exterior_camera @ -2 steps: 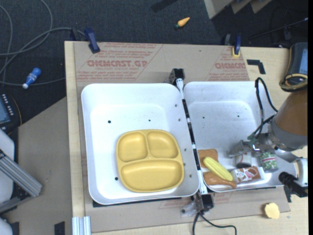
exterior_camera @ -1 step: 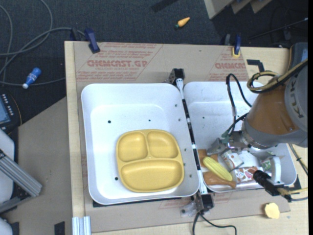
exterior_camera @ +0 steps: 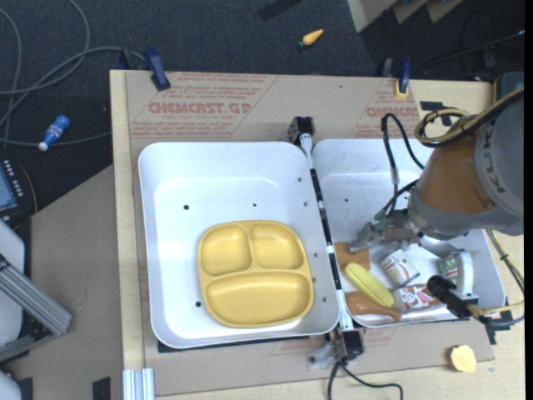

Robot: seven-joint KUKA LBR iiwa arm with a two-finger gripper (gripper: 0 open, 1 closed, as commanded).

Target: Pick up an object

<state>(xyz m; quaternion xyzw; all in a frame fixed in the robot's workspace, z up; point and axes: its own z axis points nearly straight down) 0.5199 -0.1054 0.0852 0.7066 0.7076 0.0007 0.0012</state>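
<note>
One small yellow lump (exterior_camera: pixel 463 358) sits on the counter (exterior_camera: pixel 250 98), in front of the two bins. The left bin (exterior_camera: pixel 166 223) holds one yellow plate (exterior_camera: pixel 254 272) with three parts. The right bin (exterior_camera: pixel 350 165) holds one corn (exterior_camera: pixel 368 283) lying on one brown piece (exterior_camera: pixel 366 305), two red-and-white packs (exterior_camera: pixel 400 269) and one green-and-white tub (exterior_camera: pixel 454 267). The hand (exterior_camera: pixel 372 236) is low in the right bin, just behind the corn. I cannot tell if it is open or closed.

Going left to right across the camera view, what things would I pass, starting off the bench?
blue bottle → yellow divided plate in the left bin → corn cob in the right bin → yellow lump on the bench
</note>
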